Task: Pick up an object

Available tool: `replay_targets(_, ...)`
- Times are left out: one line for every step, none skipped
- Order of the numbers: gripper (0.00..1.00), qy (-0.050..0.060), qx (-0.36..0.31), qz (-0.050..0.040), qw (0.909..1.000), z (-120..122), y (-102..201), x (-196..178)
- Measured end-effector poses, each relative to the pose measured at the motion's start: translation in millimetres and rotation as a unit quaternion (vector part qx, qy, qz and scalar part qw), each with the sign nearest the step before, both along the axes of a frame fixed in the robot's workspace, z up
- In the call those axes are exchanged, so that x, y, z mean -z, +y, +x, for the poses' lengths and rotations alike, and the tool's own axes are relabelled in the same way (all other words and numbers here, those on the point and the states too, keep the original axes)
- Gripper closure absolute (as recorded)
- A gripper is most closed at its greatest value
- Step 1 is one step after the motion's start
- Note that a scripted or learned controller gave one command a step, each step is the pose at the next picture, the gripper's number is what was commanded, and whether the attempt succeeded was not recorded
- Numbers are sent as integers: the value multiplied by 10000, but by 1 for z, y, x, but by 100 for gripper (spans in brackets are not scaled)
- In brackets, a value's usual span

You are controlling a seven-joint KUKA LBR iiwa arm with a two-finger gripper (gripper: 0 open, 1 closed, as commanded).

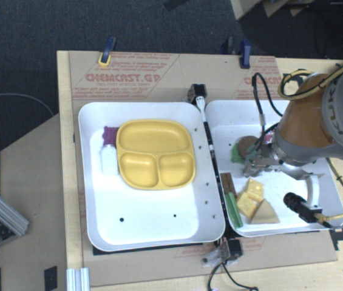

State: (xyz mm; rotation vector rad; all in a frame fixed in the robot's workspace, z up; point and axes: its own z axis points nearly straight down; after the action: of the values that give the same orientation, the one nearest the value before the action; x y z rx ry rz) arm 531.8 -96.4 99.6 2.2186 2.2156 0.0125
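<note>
Claw (255, 162) hangs low inside the white plastic bin nearer the arm (232, 115). Can't tell if it's wide, narrow or holding anything; the wrist blocks it. Dark brown round lump w/ a green bit (243, 147) sits just beside the claw, on the side away from the arm. Pale yellow blocky chunks (251, 197) lie near the claw, camera side, w/ a tan wedge (269, 214) and thin green strip (231, 208) next to them. Well apart from the claw, the second white bin (147, 217) holds a yellow 3-compartment plastic tray (156, 152), w/ a purple thing (110, 135) & small white bottle (108, 159) beyond it.

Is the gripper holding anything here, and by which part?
Cannot tell. The gripper is down in the right bin, beside a green-brown thing.
</note>
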Motion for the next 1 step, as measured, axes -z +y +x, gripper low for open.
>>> replay_targets(100, 30, -9, -14, 10000, -7, 3, -46)
